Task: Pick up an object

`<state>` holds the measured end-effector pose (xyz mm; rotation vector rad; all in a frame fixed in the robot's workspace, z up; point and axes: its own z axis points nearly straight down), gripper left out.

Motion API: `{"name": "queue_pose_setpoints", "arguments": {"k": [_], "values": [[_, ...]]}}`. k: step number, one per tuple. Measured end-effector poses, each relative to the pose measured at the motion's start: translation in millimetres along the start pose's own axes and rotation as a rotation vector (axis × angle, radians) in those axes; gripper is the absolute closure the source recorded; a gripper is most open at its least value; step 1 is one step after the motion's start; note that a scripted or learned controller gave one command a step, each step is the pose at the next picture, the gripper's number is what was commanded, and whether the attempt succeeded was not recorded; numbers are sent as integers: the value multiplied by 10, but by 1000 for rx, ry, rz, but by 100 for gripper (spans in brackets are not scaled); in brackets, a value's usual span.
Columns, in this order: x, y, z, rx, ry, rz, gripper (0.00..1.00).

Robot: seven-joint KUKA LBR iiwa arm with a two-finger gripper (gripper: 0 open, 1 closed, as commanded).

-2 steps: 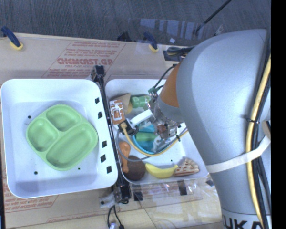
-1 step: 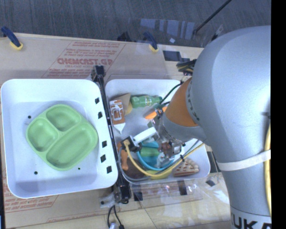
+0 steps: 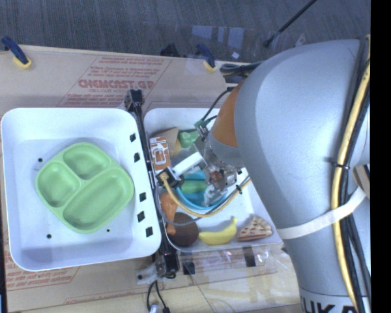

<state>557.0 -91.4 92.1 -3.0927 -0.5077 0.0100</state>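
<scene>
The gripper (image 3: pixel 212 178) hangs low inside the right bin (image 3: pixel 158 119), right over a blue bowl (image 3: pixel 199 204). The bulky grey arm (image 3: pixel 306 155) covers much of it from the right, and whether the gripper is released, clenched or grasping something cannot be told from this angle. A white block of the tool (image 3: pixel 182 165) juts out toward the left, just above the bowl's rim. A teal piece (image 3: pixel 194 186) lies inside the bowl, close under the tool.

Around the bowl the bin holds a crowd of small toy foods. A green piece (image 3: pixel 188 137) sits near the far wall, beside a tan box (image 3: pixel 161 150) that leans along the left wall. An orange piece (image 3: pixel 169 207) lies at the bowl's left side. Along the near wall lie a brown round thing (image 3: pixel 184 231), a yellow banana (image 3: pixel 219 234) touching it on the right, and a waffle wedge (image 3: pixel 255 229) just beside the banana's tip.

The left bin (image 3: pixel 16 194) holds a green divided plate (image 3: pixel 85 186) lying flat near its middle. Both bins rest on a cardboard sheet (image 3: pixel 85 77) held by a blue clamp (image 3: pixel 16 52) at the far left corner.
</scene>
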Motion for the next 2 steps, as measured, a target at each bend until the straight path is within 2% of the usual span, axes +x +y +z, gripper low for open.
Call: {"name": "queue_pose_setpoints", "arguments": {"k": [1, 2], "values": [[370, 336, 1, 1, 0, 9, 0], [-22, 83, -2, 1, -2, -26, 0]]}}
